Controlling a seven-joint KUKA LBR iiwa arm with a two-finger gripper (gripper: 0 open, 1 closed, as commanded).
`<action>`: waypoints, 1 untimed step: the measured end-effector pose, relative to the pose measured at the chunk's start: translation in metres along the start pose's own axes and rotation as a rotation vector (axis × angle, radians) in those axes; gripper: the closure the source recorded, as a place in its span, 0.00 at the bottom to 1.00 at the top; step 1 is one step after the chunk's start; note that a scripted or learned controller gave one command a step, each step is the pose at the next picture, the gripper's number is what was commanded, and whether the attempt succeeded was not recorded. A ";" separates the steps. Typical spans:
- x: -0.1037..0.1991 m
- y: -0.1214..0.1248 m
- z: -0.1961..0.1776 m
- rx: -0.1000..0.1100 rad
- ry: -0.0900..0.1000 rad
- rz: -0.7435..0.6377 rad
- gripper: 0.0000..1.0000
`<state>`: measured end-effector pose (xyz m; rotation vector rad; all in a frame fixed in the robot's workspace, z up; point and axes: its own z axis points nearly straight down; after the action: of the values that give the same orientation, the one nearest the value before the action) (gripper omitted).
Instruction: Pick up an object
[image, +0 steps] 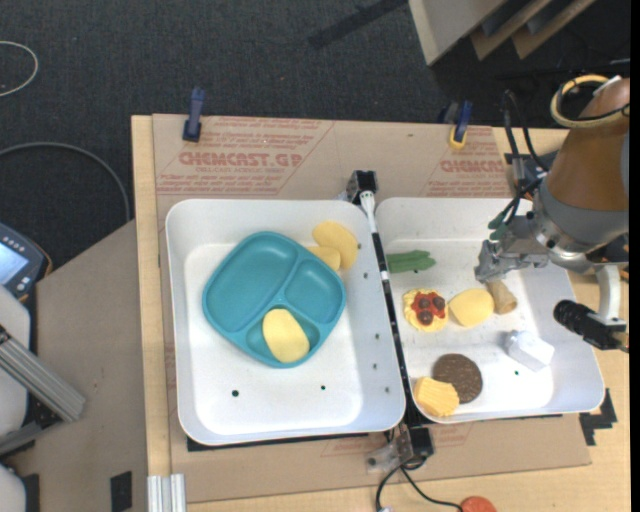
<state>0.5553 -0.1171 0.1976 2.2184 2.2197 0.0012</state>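
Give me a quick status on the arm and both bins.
Claw low over right bin, above tan piece. Nothing seen gripped. Yellow piece crowds it. Teal plate in left bin.

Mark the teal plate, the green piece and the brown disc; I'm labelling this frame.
teal plate (245, 290): camera view, bare left compartment.
green piece (410, 262): camera view, its middle.
brown disc (460, 374): camera view, top face.

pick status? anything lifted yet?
Done: the gripper has reached the right bin, low beside the tan piece and the yellow piece. In hand: nothing visibly held. Left: the grasp and the lift; every item lies in its bin, including the teal plate.
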 end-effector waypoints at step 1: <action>0.000 0.001 -0.010 -0.002 -0.001 -0.001 1.00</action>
<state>0.5560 -0.1171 0.2079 2.2156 2.2190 0.0021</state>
